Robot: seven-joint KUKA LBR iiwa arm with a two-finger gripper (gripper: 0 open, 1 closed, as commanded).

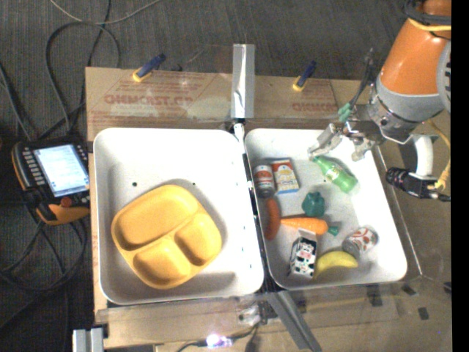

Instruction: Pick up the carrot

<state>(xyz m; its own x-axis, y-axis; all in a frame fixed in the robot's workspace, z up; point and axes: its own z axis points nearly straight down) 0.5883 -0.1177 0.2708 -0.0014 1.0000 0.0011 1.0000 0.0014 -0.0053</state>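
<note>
Left bin (110,196) holds just the yellow divided tray (167,235), well apart from the job, so I see no trouble from that side; the pendant (55,171) sits off the surface further left. Right bin (392,248) is the crowded one. The carrot (304,225) lies on its side near the middle, tip pointing right, and its neighbours are my worry: a brown sausage-shaped piece (272,217) touches or nearly touches its left end, a dark green piece (315,203) sits just above it, and the small milk carton (303,257) stands just below. If I come down slightly off line, I judge a finger lands on one of these and either shoves the carrot or picks the wrong thing. A dark can (263,180) and a red-and-white box (285,175) stand further up, less of a threat. The banana (336,261) and a tin on its side (360,239) lie to the lower right, clear of the approach. The green bottle (337,173) lies just under the claw (338,139), which hangs over the bin's upper right with its fingers spread and nothing between them; dropping straight from here would, I think, hit the bottle, not the carrot. The carrot's rounded, tapered body may also slip out of a pinch near the tip.
</note>
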